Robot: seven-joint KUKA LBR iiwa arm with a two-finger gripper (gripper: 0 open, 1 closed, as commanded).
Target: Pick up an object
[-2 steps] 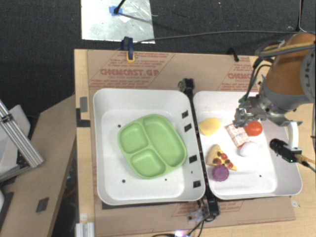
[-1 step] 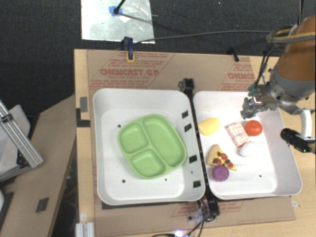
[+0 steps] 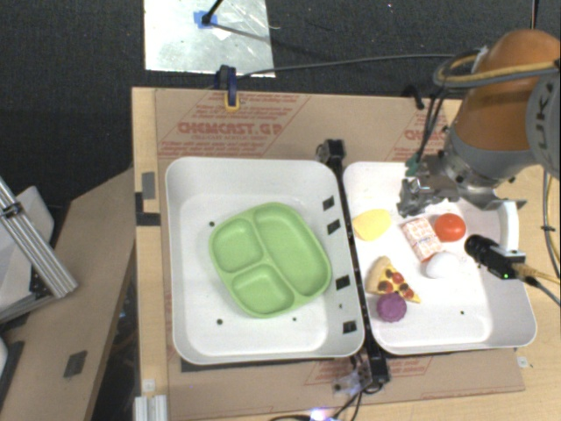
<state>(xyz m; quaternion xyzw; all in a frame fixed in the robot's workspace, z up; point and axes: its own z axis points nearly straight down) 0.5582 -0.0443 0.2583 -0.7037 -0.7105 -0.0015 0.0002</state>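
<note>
Six small items lie in the right bin: lemon just left of the fingers, carton, tomato, egg, pizza slice, purple piece below. Finger spread cannot be told.

The arm is a thick, rounded body in smooth grey, with a broad orange band directly above the wrist; the band is glossy and domed. Below it the grey wrist housing narrows toward the tool, a small cluster of dull silver and dark metal parts whose details are too small to make out. Thin dark cables loop over the orange band and run down the side nearest the tool. Just behind the tool, a white bracket carries a small black cylindrical unit with a cable trailing from it.
</note>
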